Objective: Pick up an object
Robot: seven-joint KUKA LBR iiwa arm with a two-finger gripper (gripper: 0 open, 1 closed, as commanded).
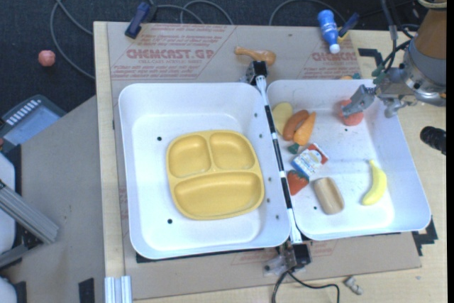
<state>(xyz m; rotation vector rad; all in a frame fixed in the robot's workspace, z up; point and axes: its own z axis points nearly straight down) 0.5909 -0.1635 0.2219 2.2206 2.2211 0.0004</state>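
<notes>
Bread roll (328, 195), tan and cylindrical, lies nearest the lower edge of the right bin (408, 152), long axis running roughly up-down in view, slightly tilted. Banana (375, 183) just to its right, well apart from the roll: long axis near vertical, curved, upper tip pointing toward the bin's far side.

Left of the roll, against the divider: a small red piece (297, 183). Above it a white and blue packet (308, 161), tilted. Further up, an orange carrot-like item (301, 125) beside a pale yellow item (282, 112), the two touching.

Jaws (352, 110) at the upper part of the right bin, the arm reaching in from the right. A red-orange object (352, 115) sits right at the fingertips; cannot tell whether it is gripped or merely beneath them, nor how wide the jaws stand.

Left bin (135, 117) holds a yellow three-compartment plate (213, 173), near its centre.

Worktop (177, 50) behind the bins: blue clamp (138, 19), blue-white bottle (328, 30), tan wooden piece (255, 54).
</notes>
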